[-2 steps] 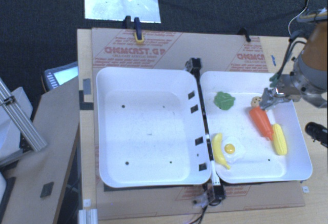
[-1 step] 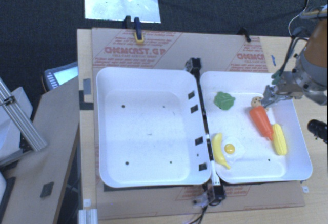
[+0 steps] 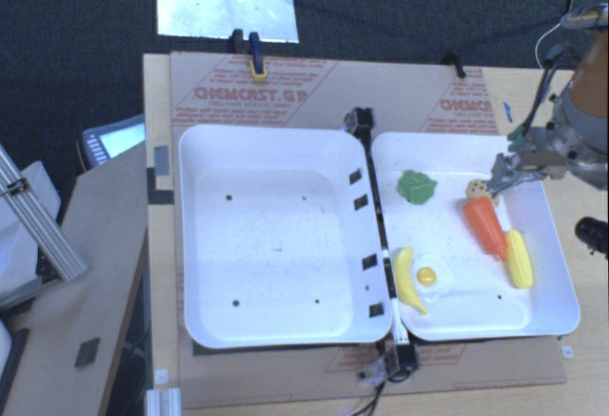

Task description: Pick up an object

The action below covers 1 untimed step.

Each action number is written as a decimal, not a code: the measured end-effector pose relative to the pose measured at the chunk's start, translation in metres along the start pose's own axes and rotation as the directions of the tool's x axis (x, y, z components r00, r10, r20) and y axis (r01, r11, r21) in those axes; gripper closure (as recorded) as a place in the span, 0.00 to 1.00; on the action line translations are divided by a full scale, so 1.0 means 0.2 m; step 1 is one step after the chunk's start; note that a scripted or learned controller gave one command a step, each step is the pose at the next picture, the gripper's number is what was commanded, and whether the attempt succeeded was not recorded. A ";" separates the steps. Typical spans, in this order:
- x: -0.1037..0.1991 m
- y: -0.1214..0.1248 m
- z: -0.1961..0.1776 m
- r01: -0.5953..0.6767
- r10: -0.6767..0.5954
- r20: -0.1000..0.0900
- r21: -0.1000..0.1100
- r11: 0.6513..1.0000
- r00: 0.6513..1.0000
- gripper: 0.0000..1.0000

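The right bin (image 3: 557, 305) holds several toy foods: a green leafy piece (image 3: 416, 186), an orange carrot (image 3: 486, 226), a yellow corn cob (image 3: 519, 258), a banana (image 3: 407, 279) and a small fried egg (image 3: 427, 277). A small tan spotted piece (image 3: 474, 188) lies near the bin's back. My gripper (image 3: 499, 181) reaches in from the right and hangs low just above the carrot's far end, right beside the tan piece. Nothing is visibly lifted off the bin floor.
The left bin (image 3: 276, 233) sits alongside, split from the right one by a black-clipped divider (image 3: 373, 214). A yellow-and-black clamp (image 3: 255, 57) stands at the back of the bench. A tablet (image 3: 109, 143) and a metal rail (image 3: 38, 214) lie off to the left.
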<state>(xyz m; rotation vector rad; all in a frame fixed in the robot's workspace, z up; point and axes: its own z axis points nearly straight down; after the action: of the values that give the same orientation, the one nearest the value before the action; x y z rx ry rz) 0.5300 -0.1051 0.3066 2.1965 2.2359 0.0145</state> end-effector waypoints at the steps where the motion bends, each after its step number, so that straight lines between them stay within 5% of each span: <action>1: 0.00 0.01 -0.05 0.006 -0.006 0.000 -0.003 1.000 1.000 1.00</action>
<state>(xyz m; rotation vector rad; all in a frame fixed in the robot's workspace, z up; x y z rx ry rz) 0.5310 -0.1044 0.3172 2.1888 2.2411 0.0180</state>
